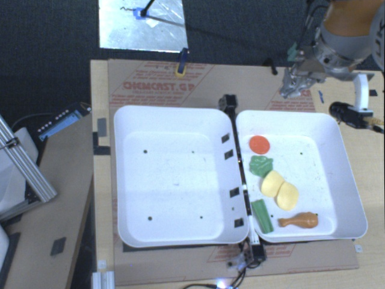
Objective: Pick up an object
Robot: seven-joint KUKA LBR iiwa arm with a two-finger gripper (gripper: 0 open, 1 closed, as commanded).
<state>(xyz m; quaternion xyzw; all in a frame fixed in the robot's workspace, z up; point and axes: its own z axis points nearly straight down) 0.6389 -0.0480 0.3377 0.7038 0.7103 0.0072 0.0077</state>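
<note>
Tool up high, nothing picked yet.

You've got the tool hanging above the desk behind the right bin; I can't tell its state. Your targets cluster along that bin's left side: orange disc, green leafy piece, yellow pieces, green stick, drumstick.

silver sheet, yellow clip, cardboard

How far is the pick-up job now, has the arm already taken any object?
Nothing looks done yet. The claw is above the bench, past the far edge of the right bin, with nothing seen between its fingers. The toy foods, like the orange disc, lie in that bin. Reaching, gripping and lifting remain.
</note>
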